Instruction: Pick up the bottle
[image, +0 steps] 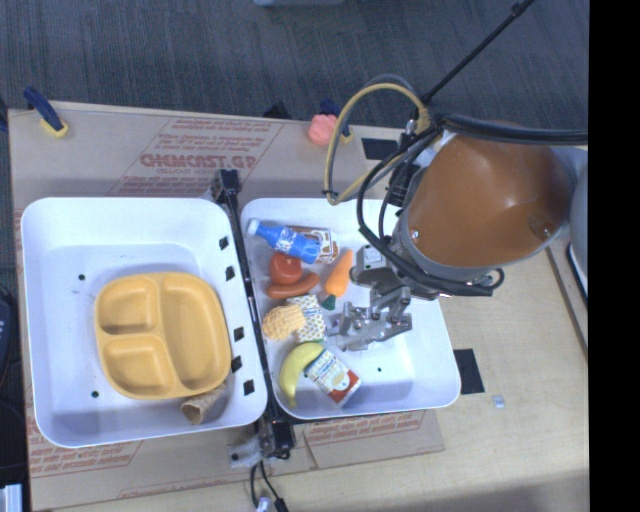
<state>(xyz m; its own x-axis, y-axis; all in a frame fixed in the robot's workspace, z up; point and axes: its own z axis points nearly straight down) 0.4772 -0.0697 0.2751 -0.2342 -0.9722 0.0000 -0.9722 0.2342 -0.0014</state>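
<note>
Obscured items, mine: claw (372, 322) finger spacing indistinct against clutter; my orange band (480, 205) covers the right bin (440, 372) upper corner; brown object (203, 405) partly tucked beneath yellow plate (160, 333).

Materials and finishes, bench and bins

Bins (60, 240): smooth white plastic, slight sheen. Plate (160, 333) left of gripper (372, 325): matt yellow plastic. Gripper: bare grey metal. Bottle (290, 240) up-left: glossy, blue-and-white label. Bench (190, 150): printed brown cardboard.

Grey arm (480, 200) from the right, fingers (372, 325) pointing down.
</note>
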